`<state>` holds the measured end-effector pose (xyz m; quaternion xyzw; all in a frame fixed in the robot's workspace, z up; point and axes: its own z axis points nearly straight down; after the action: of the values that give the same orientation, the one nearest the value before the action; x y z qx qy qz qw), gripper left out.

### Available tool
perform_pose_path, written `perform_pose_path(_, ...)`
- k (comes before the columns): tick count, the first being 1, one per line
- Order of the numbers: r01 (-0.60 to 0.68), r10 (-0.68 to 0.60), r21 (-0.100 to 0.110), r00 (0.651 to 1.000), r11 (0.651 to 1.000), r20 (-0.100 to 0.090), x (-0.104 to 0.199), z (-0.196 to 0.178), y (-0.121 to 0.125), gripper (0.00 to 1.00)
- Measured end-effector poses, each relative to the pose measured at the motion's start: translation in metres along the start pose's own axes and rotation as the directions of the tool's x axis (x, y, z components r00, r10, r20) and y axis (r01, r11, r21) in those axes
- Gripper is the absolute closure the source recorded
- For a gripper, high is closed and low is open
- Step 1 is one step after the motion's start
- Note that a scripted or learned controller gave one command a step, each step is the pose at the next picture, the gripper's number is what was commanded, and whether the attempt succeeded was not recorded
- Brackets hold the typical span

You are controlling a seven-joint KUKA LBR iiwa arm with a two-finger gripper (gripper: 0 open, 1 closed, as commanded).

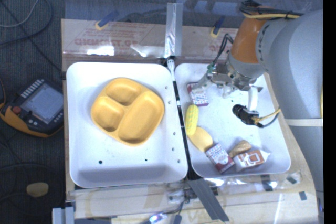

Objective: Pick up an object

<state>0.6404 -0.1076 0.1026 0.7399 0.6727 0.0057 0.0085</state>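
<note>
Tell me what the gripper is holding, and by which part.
It cannot be told: the gripper sits over a small red-and-white carton in the right bin.

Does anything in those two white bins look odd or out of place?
Only mildly: the yellow divided plate sits askew in the left bin, and the toy corn cob lies against the divider. Nothing looks spilled or broken.
</note>
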Motion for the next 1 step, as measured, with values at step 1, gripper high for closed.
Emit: perform_pose_path(1,0.109,-0.109,0.004,0.994,0.994,0.003,0.0095,0.0069,0.0155,0.0)
